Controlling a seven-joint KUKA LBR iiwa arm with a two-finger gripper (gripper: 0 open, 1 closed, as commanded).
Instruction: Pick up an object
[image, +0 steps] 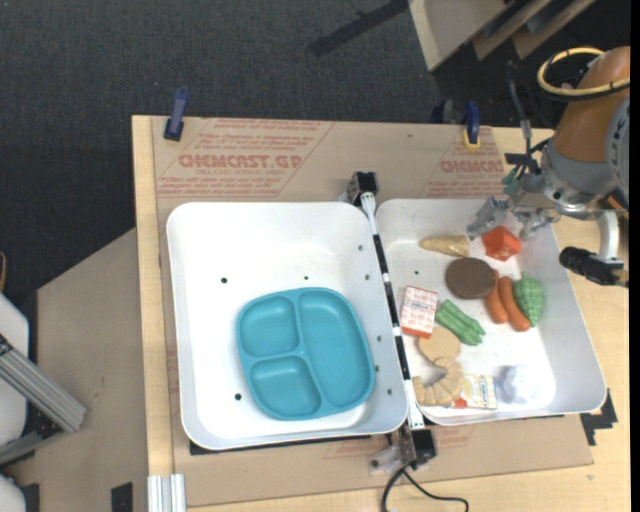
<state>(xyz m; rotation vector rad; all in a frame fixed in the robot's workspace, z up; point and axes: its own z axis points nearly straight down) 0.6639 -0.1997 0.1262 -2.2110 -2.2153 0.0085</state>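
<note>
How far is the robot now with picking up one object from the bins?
Done: the claw has reached the far end of the right bin, just above the small orange-red block. In hand: nothing I can confirm; whether it grips the block is unclear. Left: gripping and lifting. The brown disc, carrot and other items lie in the bin; the blue tray sits in the left bin.

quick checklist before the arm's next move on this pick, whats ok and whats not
1. Gripper over the right bin, at its far end: ok.
2. Target close: orange-red block sits just under the gripper: ok.
3. Block actually between the fingers: cannot tell.
4. Room around the block: beige piece and brown disc lie near but apart from it: ok.
5. Blue divided tray in the left bin, out of the arm's way: ok.
</note>
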